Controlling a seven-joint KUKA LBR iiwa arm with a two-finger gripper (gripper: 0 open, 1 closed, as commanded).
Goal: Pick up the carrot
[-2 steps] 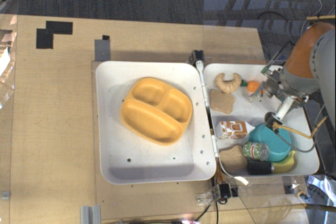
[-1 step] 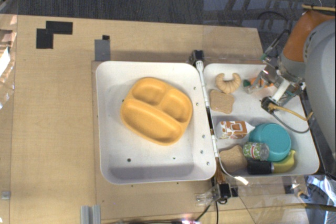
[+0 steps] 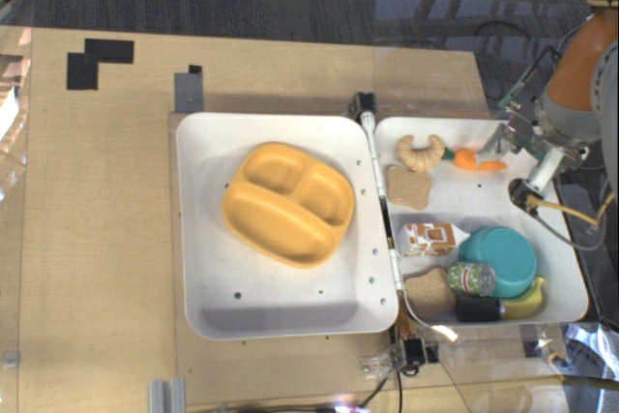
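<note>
Lying left-right at the right bin's far edge, the carrot (image 3: pixel 478 162) sits just left of the gripper (image 3: pixel 510 138), whose grip I cannot tell.

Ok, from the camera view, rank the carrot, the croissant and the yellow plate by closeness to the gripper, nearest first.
1. Carrot: right bin, just left of the gripper.
2. Croissant: right bin's top left corner.
3. Yellow plate: middle of the left bin.

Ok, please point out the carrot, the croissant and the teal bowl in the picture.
carrot (image 3: pixel 479 162): camera view, on the orange body, near its middle.
croissant (image 3: pixel 422 152): camera view, on the middle of its curved back.
teal bowl (image 3: pixel 499 261): camera view, on the bowl's inside.
</note>
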